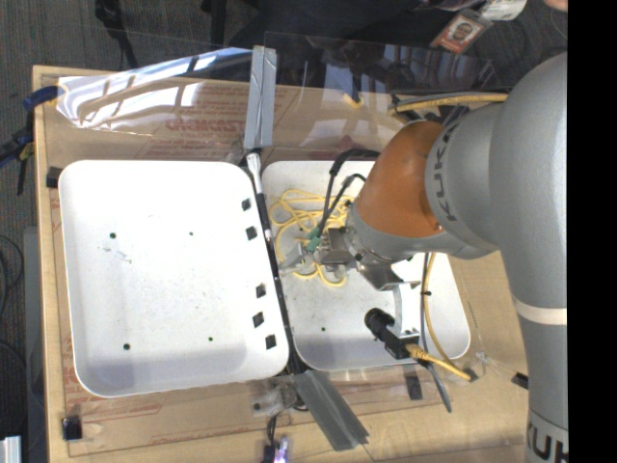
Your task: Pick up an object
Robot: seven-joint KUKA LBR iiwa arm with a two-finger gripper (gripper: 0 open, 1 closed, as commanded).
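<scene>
Two shallow white bins sit side by side on the bench (174, 408). The only writing that can be read is "KUKA", in dark letters on the grey collar of the arm (501, 162), just beside its orange band (400, 191). The first letters of the same name show again at 5 o'clock of the picture. Faint red print lies on the bench at 12 o'clock from the left bin (87, 258), under a clear plastic sheet (145, 90), and is too washed out to read.

The left bin shows a few dark specks (113, 235) on its floor and small black clips (253, 231) along its 3 o'clock rim. The right bin (328, 355) holds a tangle of yellow cord (294, 205) towards its 10 o'clock corner, with a small green piece (313, 246) among the loops.

The gripper (328, 249) is low over the right bin, at the 4 o'clock edge of the cord and just beside the green piece. The wrist hides it, so I cannot tell whether it is open or closed, or whether it has hold of anything.
</scene>
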